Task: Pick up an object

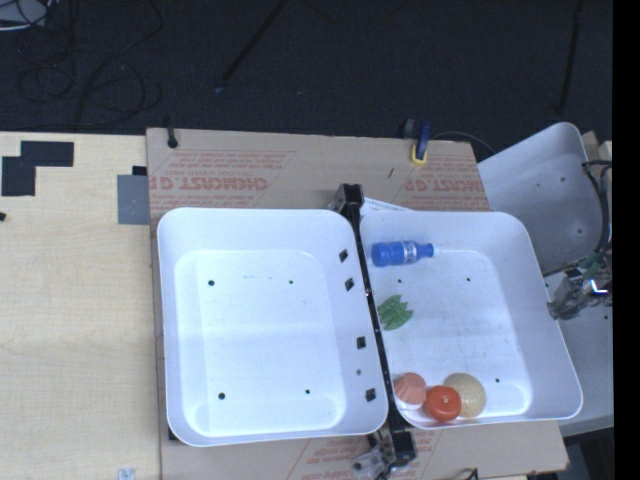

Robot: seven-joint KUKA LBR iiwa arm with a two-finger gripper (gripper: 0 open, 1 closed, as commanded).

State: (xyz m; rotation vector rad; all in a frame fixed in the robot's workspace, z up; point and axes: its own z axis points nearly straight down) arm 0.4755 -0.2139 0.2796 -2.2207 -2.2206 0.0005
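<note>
I am at the outset, nothing picked yet. My gripper (578, 290) hangs just outside the right bin's (535, 258) right wall; how it is set I cannot tell. The blue bottle (402, 253) lies apart near the bin's far-left corner, so I judge it easiest. The green piece (394, 313) and three round items (441, 396) crowd the left and near walls.

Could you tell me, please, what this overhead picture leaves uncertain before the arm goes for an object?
- Gripper, camera view: small and blurred at the right edge; finger state unreadable.
- Three round items in the right bin's near corner: they overlap, so shapes and contact are unclear.
- Green item: too small to identify.
- Blue bottle: label unreadable.
- Clamp at the bottom edge: cut off.
</note>
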